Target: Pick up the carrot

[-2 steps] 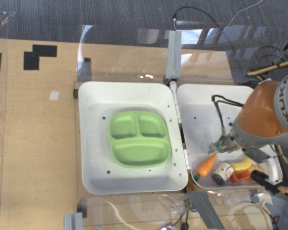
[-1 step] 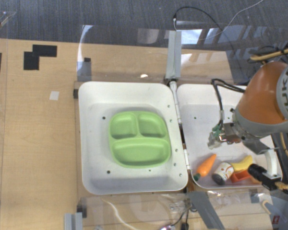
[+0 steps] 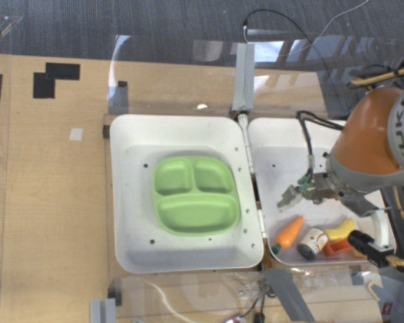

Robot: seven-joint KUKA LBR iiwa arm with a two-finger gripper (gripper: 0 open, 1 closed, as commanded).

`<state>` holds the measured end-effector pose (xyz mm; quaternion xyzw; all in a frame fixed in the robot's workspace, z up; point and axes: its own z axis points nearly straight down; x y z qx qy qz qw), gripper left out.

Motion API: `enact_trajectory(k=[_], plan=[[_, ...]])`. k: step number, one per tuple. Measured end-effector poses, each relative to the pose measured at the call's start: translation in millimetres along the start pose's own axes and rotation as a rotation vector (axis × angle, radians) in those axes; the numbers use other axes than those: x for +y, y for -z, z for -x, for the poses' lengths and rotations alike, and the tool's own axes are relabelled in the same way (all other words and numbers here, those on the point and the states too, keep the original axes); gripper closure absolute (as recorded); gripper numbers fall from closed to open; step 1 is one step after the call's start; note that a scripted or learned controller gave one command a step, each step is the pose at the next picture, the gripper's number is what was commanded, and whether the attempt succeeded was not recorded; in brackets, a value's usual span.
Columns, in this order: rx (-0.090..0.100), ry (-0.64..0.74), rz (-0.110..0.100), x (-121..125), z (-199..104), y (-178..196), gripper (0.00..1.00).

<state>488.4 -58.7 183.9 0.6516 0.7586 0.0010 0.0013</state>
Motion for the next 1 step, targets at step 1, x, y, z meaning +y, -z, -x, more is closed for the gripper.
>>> enact_trajectory(k=[1], plan=[[0.000,0.000,0.005,-4.5,37.2,-92.6,0.00]])
